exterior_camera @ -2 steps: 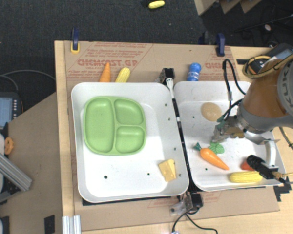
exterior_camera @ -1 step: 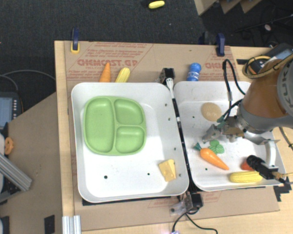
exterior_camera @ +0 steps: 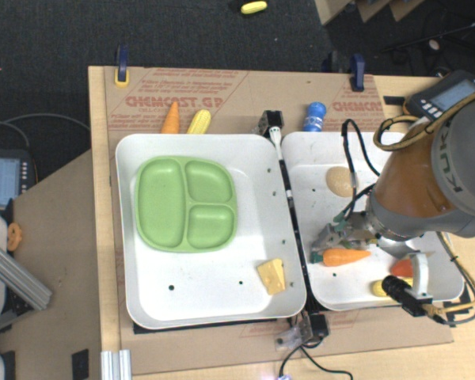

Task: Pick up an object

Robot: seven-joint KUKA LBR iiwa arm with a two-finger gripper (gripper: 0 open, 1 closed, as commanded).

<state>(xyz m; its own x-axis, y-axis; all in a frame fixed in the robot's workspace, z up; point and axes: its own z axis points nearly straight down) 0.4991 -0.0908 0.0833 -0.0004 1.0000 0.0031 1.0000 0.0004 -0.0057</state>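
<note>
Reaching in from the right over the bench point(exterior_camera: 103, 212), my grey arm point(exterior_camera: 427, 180) with its orange band is hanging low over the right bin point(exterior_camera: 317, 153). The left bin point(exterior_camera: 131, 212) is sitting just beside it, the two rims touching down the middle. A green divided plate point(exterior_camera: 186, 204) is lying flat in the left bin's upper half, and a yellow cheese wedge point(exterior_camera: 272, 275) is resting near that bin's lower right corner, well apart from the plate.

My tool point(exterior_camera: 338, 240) is hovering down near the left wall of the right bin, right over the leafy end of an orange carrot point(exterior_camera: 347, 256). The carrot is lying flat on the bin floor, pointing right. Honestly I can't tell whether the tool is clenched or released, it's too dark and cluttered down there.

Further up the right bin, a tan egg-shaped thing point(exterior_camera: 340, 182) is sitting partly behind a black cable. Near the lower right corner, a small red piece point(exterior_camera: 401, 267) and a small yellow piece point(exterior_camera: 379, 288) are lying close together.

Behind the bins on the bench, another carrot point(exterior_camera: 170, 119), a corn cob point(exterior_camera: 199, 121) and a blue bottle point(exterior_camera: 315, 117) are lying along the back rims.
</note>
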